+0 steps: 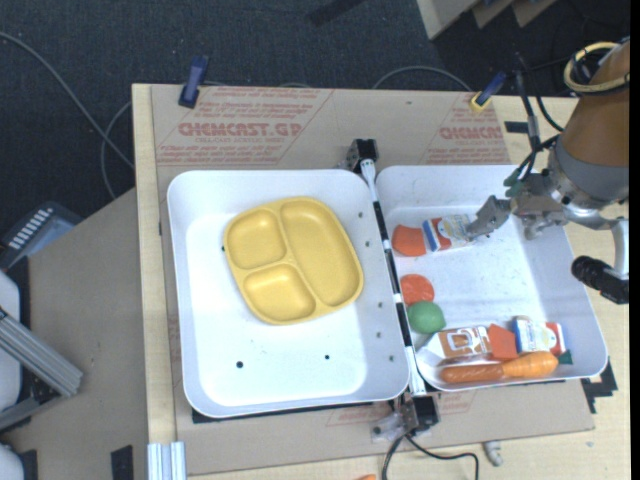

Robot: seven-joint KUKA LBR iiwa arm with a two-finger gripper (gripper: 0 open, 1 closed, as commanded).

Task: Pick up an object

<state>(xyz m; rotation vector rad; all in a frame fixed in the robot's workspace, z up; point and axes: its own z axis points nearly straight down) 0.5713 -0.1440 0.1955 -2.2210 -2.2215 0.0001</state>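
At the near edge of the right bin (pixel 560 278), a carrot (pixel 530 366) and a sausage (pixel 471 374) lie side by side against the front wall, with an orange carton (pixel 468 342) and a small box (pixel 535 334) just behind them. A green ball (pixel 427 316) and a red-orange disc (pixel 417 289) sit by the divider. The left bin (pixel 200 308) holds a yellow three-part plate (pixel 292 258).

The arm (pixel 600 138) comes in from the right, its orange band above the grey wrist, bent low over the far half of the right bin. The tool (pixel 487 218) points left and down; I cannot tell how it is set.

Just beside its tip lies an orange packet (pixel 418 238) with a white and blue end; whether they touch is unclear.

The surface (pixel 300 128) is brown board with red print, clipped at the far corners, on dark carpet (pixel 150 28).
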